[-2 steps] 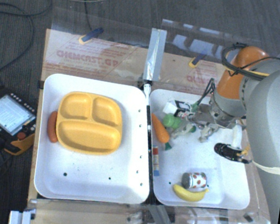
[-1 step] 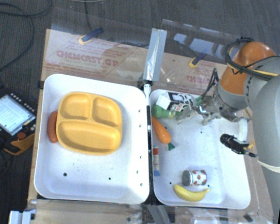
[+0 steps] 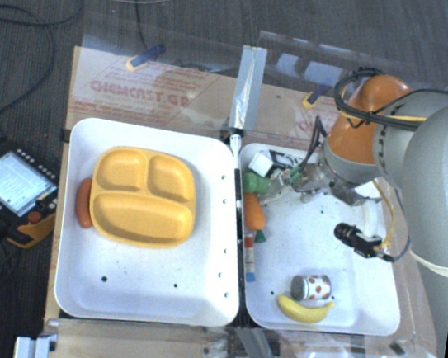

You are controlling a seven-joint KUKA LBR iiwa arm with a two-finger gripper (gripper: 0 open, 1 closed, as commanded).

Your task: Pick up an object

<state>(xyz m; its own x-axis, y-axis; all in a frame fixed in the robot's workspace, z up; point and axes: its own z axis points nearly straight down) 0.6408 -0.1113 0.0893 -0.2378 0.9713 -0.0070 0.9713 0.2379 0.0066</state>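
Note:
My gripper [image 3: 289, 180] hangs low over the back left part of the right bin [image 3: 337, 258], tilted toward the left. Just left of it lie a green object [image 3: 255, 183] and a white object [image 3: 261, 165], close to the gripper's tip; I cannot tell whether they touch. An orange carrot [image 3: 254, 212] lies a little nearer, against the bin's left wall. At the front of this bin lies a yellow banana [image 3: 303, 310], with a small can with red dots [image 3: 312, 288] on its side just behind it.
The left bin [image 3: 140, 295] holds a yellow divided plate [image 3: 144, 197] with a reddish sausage [image 3: 83, 201] at its left edge. A thin marker [image 3: 251, 257] lies along the right bin's left wall. A black plug on a cable [image 3: 357, 238] hangs over the right bin.

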